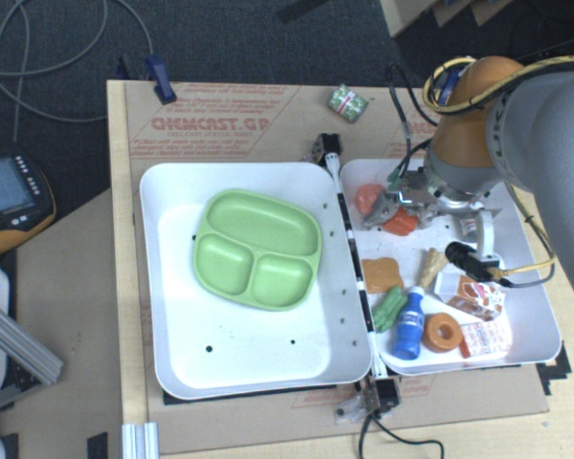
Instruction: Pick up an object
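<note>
My gripper (394, 204) hangs low over the far left corner of the right bin (543, 340), with the grey arm and its orange band (474, 113) above it. A red piece (367, 199) lies just left of the gripper, and an orange-red piece (400, 224) sits right under it; whether either is touched I cannot tell. Nearer the front lie a brown square (383, 274), a green pickle-like piece (389, 307), a blue bottle (409, 325), an orange ring (445, 333) and a tan stick (429, 268).
The left bin (172, 352) holds a green divided plate (256, 250). White and red packets (478, 299) lie at the right bin's front right. A small green wrapped item (347, 102) and a blue clip (159, 79) rest on the bench behind the bins.
</note>
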`<state>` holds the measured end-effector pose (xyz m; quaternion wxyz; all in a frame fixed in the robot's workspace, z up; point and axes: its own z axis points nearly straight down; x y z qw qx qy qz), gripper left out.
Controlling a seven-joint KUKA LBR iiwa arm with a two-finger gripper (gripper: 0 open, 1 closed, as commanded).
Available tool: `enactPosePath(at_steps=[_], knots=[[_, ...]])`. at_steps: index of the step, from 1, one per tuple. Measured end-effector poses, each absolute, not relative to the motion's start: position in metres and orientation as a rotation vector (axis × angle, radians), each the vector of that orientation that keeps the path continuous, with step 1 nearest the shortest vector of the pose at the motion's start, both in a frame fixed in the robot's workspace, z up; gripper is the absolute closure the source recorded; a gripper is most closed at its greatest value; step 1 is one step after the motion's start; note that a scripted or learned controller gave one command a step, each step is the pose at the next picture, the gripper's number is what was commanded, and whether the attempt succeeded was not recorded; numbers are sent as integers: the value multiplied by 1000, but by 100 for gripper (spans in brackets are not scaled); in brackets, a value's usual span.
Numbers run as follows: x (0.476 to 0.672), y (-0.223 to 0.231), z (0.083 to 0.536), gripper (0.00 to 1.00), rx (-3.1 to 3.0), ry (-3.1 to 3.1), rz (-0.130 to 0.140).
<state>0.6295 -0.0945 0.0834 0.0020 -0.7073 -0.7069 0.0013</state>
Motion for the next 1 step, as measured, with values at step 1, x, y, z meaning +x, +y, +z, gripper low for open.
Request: enactPosePath(at_steps=[1], knots=[[631,-94,94,100,-2221,-2220,1]])
